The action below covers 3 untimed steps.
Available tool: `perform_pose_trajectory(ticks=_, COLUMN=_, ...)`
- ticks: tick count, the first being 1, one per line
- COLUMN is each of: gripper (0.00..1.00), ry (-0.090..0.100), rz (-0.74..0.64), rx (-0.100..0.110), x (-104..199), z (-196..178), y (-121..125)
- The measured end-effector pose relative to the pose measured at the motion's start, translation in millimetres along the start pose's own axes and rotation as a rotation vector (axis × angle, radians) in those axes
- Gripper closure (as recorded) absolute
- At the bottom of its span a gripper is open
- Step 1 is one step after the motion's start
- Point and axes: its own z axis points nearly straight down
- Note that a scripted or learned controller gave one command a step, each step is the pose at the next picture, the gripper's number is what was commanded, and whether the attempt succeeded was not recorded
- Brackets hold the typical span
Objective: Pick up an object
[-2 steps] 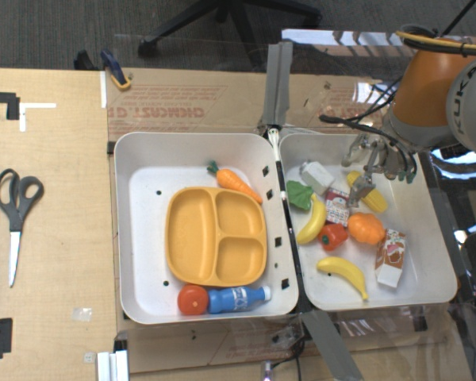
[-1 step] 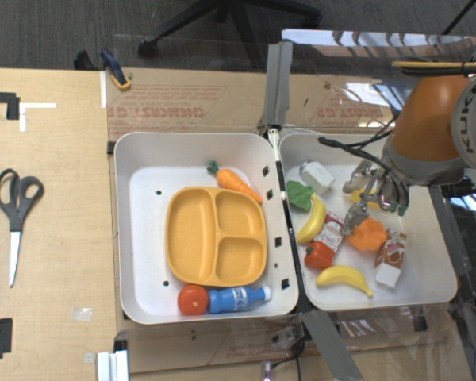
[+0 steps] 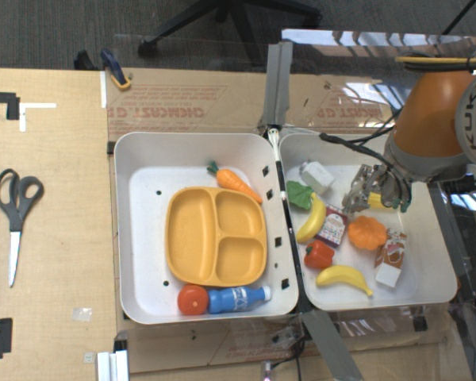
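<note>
Hovering over the right bin (image 3: pixel 436 280), the end effector (image 3: pixel 365 195) hangs low among the clutter; whether it is wide or narrow I cannot tell. Nothing shows gripped in it. Just below it lie a small red-and-white packet (image 3: pixel 332 228) and an orange fruit (image 3: pixel 367 232), with a banana (image 3: pixel 312 219) just to its left and a white block (image 3: pixel 317 176) up-left. A clean pick probably means centring over one item, perhaps the orange fruit, descending straight, and avoiding neighbours touching it.

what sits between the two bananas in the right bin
In the camera view, a red pepper lies between the upper banana and the lower banana, with a small red packet just beside it.
</note>
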Motion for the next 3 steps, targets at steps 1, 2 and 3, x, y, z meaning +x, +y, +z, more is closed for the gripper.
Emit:
perform_pose_trajectory(ticks=1, gripper=0.0, ry=0.0, rz=0.0, rx=0.0, x=0.1, z=0.1, y=0.2)
perform_pose_trajectory(ticks=2, gripper=0.0, ry=0.012, rz=0.042, rx=0.002, x=61.4, z=16.0, y=-14.3)
perform_pose_trajectory(ticks=3, gripper=1.0, ry=0.008, rz=0.039, rx=0.002, x=59.6, z=6.0, y=-13.1)
